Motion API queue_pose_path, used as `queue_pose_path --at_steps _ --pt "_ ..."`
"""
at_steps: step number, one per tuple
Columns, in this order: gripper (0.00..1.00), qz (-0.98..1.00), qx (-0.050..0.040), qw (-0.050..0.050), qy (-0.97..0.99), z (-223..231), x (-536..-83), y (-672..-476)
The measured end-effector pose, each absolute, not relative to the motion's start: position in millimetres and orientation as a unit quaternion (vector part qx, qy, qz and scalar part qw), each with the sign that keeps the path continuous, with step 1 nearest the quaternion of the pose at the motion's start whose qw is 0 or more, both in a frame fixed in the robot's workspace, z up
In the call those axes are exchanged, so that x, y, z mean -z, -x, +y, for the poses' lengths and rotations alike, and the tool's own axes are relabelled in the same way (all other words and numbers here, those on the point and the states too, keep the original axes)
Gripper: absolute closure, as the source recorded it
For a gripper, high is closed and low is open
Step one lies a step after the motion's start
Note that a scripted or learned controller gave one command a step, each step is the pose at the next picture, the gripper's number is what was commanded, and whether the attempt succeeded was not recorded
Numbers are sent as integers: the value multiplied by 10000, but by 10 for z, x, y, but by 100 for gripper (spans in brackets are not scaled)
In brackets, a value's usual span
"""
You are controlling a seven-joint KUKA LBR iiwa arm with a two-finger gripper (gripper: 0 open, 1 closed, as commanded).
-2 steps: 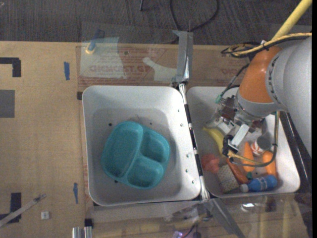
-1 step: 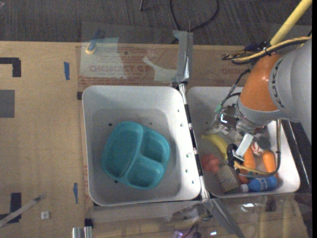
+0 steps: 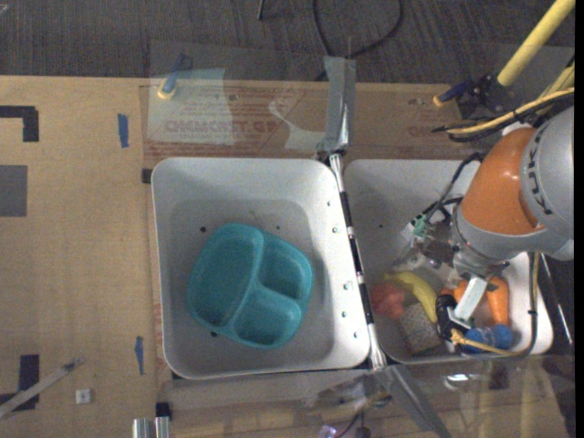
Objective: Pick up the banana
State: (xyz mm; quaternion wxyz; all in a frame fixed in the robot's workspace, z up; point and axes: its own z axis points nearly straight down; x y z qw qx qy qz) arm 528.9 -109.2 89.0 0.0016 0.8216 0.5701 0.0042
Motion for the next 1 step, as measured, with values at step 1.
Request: queue_pose_path --at_steps 1 --pt "0 6271 -52 41 -7789 -1081 -892 -4881"
